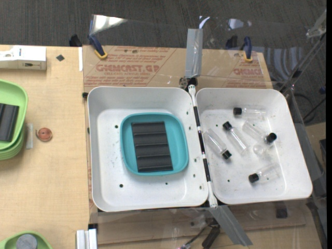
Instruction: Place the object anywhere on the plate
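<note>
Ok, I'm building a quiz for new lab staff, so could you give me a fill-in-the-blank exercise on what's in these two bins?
1. The teal plate sits in the ____ bin.
2. The clear vials have caps coloured ____.
3. The ridged insert on the plate is coloured ____.
4. The vials lie in the ____ bin.

Missing words: left; black; black; right

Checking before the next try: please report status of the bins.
Five clear vials loose in right bin. Teal plate in left bin, holding only its black insert.
</note>
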